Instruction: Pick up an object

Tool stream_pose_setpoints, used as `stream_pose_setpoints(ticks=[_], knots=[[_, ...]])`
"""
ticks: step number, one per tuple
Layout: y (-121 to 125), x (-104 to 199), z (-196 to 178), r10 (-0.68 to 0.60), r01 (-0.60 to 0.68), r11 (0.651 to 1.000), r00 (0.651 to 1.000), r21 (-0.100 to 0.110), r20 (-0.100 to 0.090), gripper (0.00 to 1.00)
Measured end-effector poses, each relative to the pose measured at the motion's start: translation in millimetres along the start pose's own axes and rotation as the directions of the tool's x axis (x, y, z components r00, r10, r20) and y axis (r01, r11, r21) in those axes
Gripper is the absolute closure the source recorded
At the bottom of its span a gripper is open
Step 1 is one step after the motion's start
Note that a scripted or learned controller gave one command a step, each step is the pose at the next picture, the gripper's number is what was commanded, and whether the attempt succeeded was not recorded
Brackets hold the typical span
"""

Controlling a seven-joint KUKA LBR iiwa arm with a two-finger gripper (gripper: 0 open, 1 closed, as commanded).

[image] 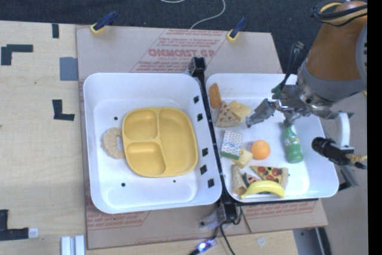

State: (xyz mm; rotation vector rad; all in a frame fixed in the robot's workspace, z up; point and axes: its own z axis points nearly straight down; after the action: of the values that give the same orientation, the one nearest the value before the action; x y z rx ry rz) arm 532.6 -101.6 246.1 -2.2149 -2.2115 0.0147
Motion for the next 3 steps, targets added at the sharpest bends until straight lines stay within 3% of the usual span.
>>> stream_pose_setpoints(ticks=[1,3], knots=[[2.3,0.1,-6.6,-0.003,0.003,1.000,1.000,-0.013,0.001,0.00],[10.5,-0.5,103.3,-0.003,0.003,1.000,1.000,-0.007,0.001,0.00]])
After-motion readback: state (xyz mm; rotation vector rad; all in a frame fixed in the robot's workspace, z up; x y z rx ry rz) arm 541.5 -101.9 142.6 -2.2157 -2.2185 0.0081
